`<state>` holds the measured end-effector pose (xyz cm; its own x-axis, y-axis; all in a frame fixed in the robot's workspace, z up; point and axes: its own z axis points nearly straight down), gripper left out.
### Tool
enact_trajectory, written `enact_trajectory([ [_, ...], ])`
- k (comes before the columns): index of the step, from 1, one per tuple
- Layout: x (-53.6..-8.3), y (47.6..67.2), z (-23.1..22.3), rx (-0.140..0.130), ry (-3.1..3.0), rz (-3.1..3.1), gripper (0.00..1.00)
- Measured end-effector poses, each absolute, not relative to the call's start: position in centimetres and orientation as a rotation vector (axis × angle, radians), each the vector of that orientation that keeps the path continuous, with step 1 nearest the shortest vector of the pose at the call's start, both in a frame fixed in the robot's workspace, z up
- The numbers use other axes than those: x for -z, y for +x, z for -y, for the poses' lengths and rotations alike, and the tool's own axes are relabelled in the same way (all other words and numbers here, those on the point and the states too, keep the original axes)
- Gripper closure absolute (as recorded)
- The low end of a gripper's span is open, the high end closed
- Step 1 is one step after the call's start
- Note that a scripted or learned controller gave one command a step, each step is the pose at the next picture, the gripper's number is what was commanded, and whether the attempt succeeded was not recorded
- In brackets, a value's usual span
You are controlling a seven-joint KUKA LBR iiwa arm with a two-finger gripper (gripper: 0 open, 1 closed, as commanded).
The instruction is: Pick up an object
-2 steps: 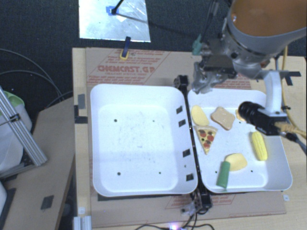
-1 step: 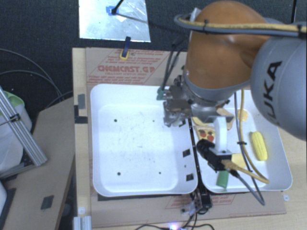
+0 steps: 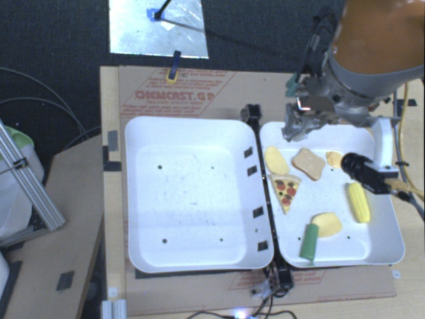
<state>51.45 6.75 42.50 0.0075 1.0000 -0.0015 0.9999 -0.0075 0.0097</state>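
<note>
Two white bins sit side by side on the bench. Nearest in the right bin: a green stick touching a yellow chip-like piece. Further back, the corn cob, pizza slice, bread slice and a yellow oval piece. The gripper hovers over that bin's far-left corner; how it stands, I cannot tell. The left bin rests on brown cardboard, dark carpet beyond.

Toy foods lie in the right bin: pizza slice, bread, corn. A green stick touches a yellow piece
</note>
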Motion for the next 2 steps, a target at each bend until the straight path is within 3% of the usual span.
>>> enact_trajectory([
  [1, -30.9, 54.6, -8.1, 0.009, 2.223, -2.225, 1.00],
  [2, -31.0, 48.7, -8.5, 0.001, 2.219, -2.227, 1.00],
])
